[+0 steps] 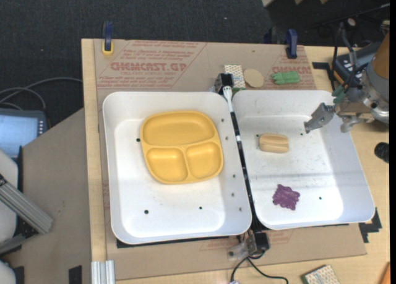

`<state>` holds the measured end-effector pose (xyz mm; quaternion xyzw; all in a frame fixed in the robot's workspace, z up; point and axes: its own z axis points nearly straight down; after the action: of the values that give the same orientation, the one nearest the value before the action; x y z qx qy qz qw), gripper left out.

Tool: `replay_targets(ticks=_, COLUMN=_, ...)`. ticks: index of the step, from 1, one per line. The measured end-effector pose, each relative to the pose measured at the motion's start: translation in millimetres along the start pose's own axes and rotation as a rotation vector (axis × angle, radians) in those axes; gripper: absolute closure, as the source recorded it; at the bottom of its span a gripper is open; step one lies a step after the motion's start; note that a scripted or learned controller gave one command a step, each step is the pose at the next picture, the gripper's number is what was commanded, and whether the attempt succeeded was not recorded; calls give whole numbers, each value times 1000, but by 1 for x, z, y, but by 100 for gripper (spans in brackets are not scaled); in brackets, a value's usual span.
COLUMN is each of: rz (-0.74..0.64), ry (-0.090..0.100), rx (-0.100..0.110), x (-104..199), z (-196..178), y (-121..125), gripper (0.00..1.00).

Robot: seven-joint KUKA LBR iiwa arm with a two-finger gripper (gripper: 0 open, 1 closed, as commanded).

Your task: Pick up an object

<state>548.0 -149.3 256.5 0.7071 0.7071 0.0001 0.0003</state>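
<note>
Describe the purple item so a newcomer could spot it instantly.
Find the right-hand white bin, the one without the yellow divided plate. Near its front edge lies a small purple clump. Its only bin-mate, a tan bread-like roll, sits farther back and is smooth, while the clump is knobbly.

This is a robotics lab, a test cell and no home or kitchen: 2 white bins [117, 171] sit side by side on a brown board [154, 60] printed with a maker's name, held to the bench [62, 153] by blue clamps [108, 35] at its far edge. Loose cables [31, 91] trail over dark carpet [49, 10] on the left, and more wiring [349, 60] hangs around the arm [377, 91] at the right. The things in the bins are toy props: a yellow tray [181, 146] with 3 sections, a tan bun [273, 143], and purple grapes [286, 196].
</note>
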Motion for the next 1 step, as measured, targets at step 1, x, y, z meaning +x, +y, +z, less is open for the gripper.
replay_targets(ticks=1, rz=3, ry=2, rx=12, x=-41, z=158, y=16, gripper=0)
